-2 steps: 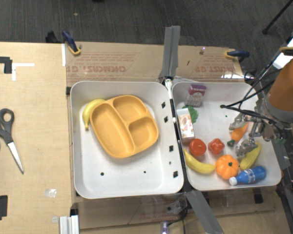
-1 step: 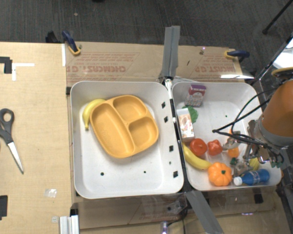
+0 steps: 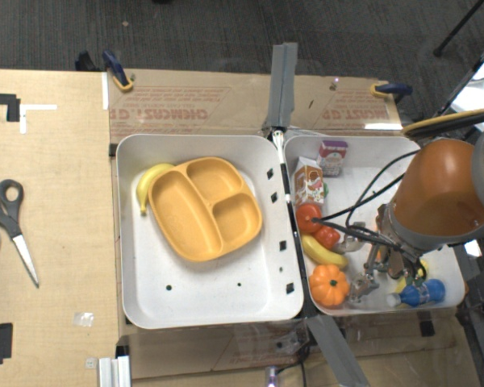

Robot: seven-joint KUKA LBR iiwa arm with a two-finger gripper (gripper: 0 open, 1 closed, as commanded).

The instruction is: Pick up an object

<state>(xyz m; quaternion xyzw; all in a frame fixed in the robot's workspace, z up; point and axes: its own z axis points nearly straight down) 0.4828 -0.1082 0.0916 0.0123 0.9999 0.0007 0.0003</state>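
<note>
Gripper [image 3: 369, 279]: I see it low in the right bin [image 3: 363, 161], fingers slightly apart, nothing between them.
Pumpkin [image 3: 329, 285]: small, orange, ribbed, green stem; just left of the fingertips, at the bin's front.
Banana [image 3: 322, 252]: yellow, curved, behind the pumpkin.
Blue toy [image 3: 423, 293]: right of the gripper.
Left bin [image 3: 194, 297]: I see a yellow divided plate [image 3: 203, 208].

End effector [image 3: 369, 279] hangs beside a pumpkin [image 3: 329, 285] in the right bin [image 3: 363, 147].

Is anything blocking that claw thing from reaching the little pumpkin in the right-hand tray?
Nothing visible does. The tool hangs low in the right bin, right beside the orange pumpkin, with only bare bin floor between them.
</note>
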